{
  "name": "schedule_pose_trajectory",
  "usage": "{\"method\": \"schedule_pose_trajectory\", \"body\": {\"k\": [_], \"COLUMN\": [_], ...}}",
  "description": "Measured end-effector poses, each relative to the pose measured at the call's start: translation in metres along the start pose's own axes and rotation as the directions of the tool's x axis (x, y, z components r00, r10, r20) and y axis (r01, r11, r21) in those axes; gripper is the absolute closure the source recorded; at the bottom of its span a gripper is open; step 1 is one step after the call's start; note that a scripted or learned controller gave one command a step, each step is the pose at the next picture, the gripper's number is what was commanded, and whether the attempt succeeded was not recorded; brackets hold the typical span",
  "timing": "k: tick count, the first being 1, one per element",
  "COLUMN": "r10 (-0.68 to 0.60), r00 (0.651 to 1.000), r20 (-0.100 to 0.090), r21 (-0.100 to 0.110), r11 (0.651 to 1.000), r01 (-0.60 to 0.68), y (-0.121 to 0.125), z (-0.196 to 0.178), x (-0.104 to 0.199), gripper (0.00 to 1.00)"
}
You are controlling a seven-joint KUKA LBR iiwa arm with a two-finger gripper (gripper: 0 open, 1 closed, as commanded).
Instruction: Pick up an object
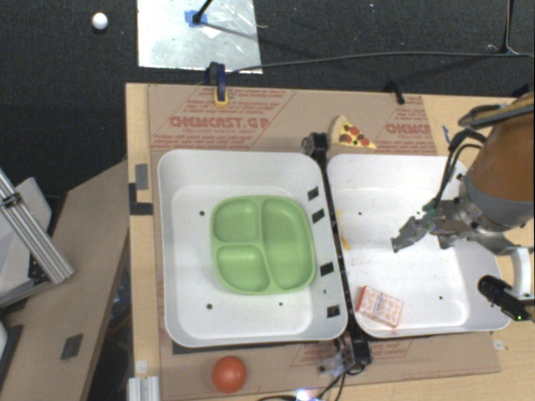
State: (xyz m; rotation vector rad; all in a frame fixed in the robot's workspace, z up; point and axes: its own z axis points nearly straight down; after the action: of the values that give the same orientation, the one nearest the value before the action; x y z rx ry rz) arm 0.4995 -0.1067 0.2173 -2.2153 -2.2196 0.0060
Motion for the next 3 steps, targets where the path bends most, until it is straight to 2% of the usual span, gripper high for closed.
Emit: {"method": "schedule_pose_trajectory", "body": {"k": [1,2,3], "r10": [-0.002,0.000,0.001], "r00": [1.000,1.000,1.000], "r20": [0.001,0.001,0.001], "r21": [-0.009,-0.004,-0.003], "r11": [1.000,1.000,1.000], "r01": [0.002,0.000,-0.001], "y": [0.002,0.006,0.005], "z": [-0.004,0.039,0.097], "x": [0.000,-0.002,-0.010], "gripper": [0.00,0.00,0.00]}}
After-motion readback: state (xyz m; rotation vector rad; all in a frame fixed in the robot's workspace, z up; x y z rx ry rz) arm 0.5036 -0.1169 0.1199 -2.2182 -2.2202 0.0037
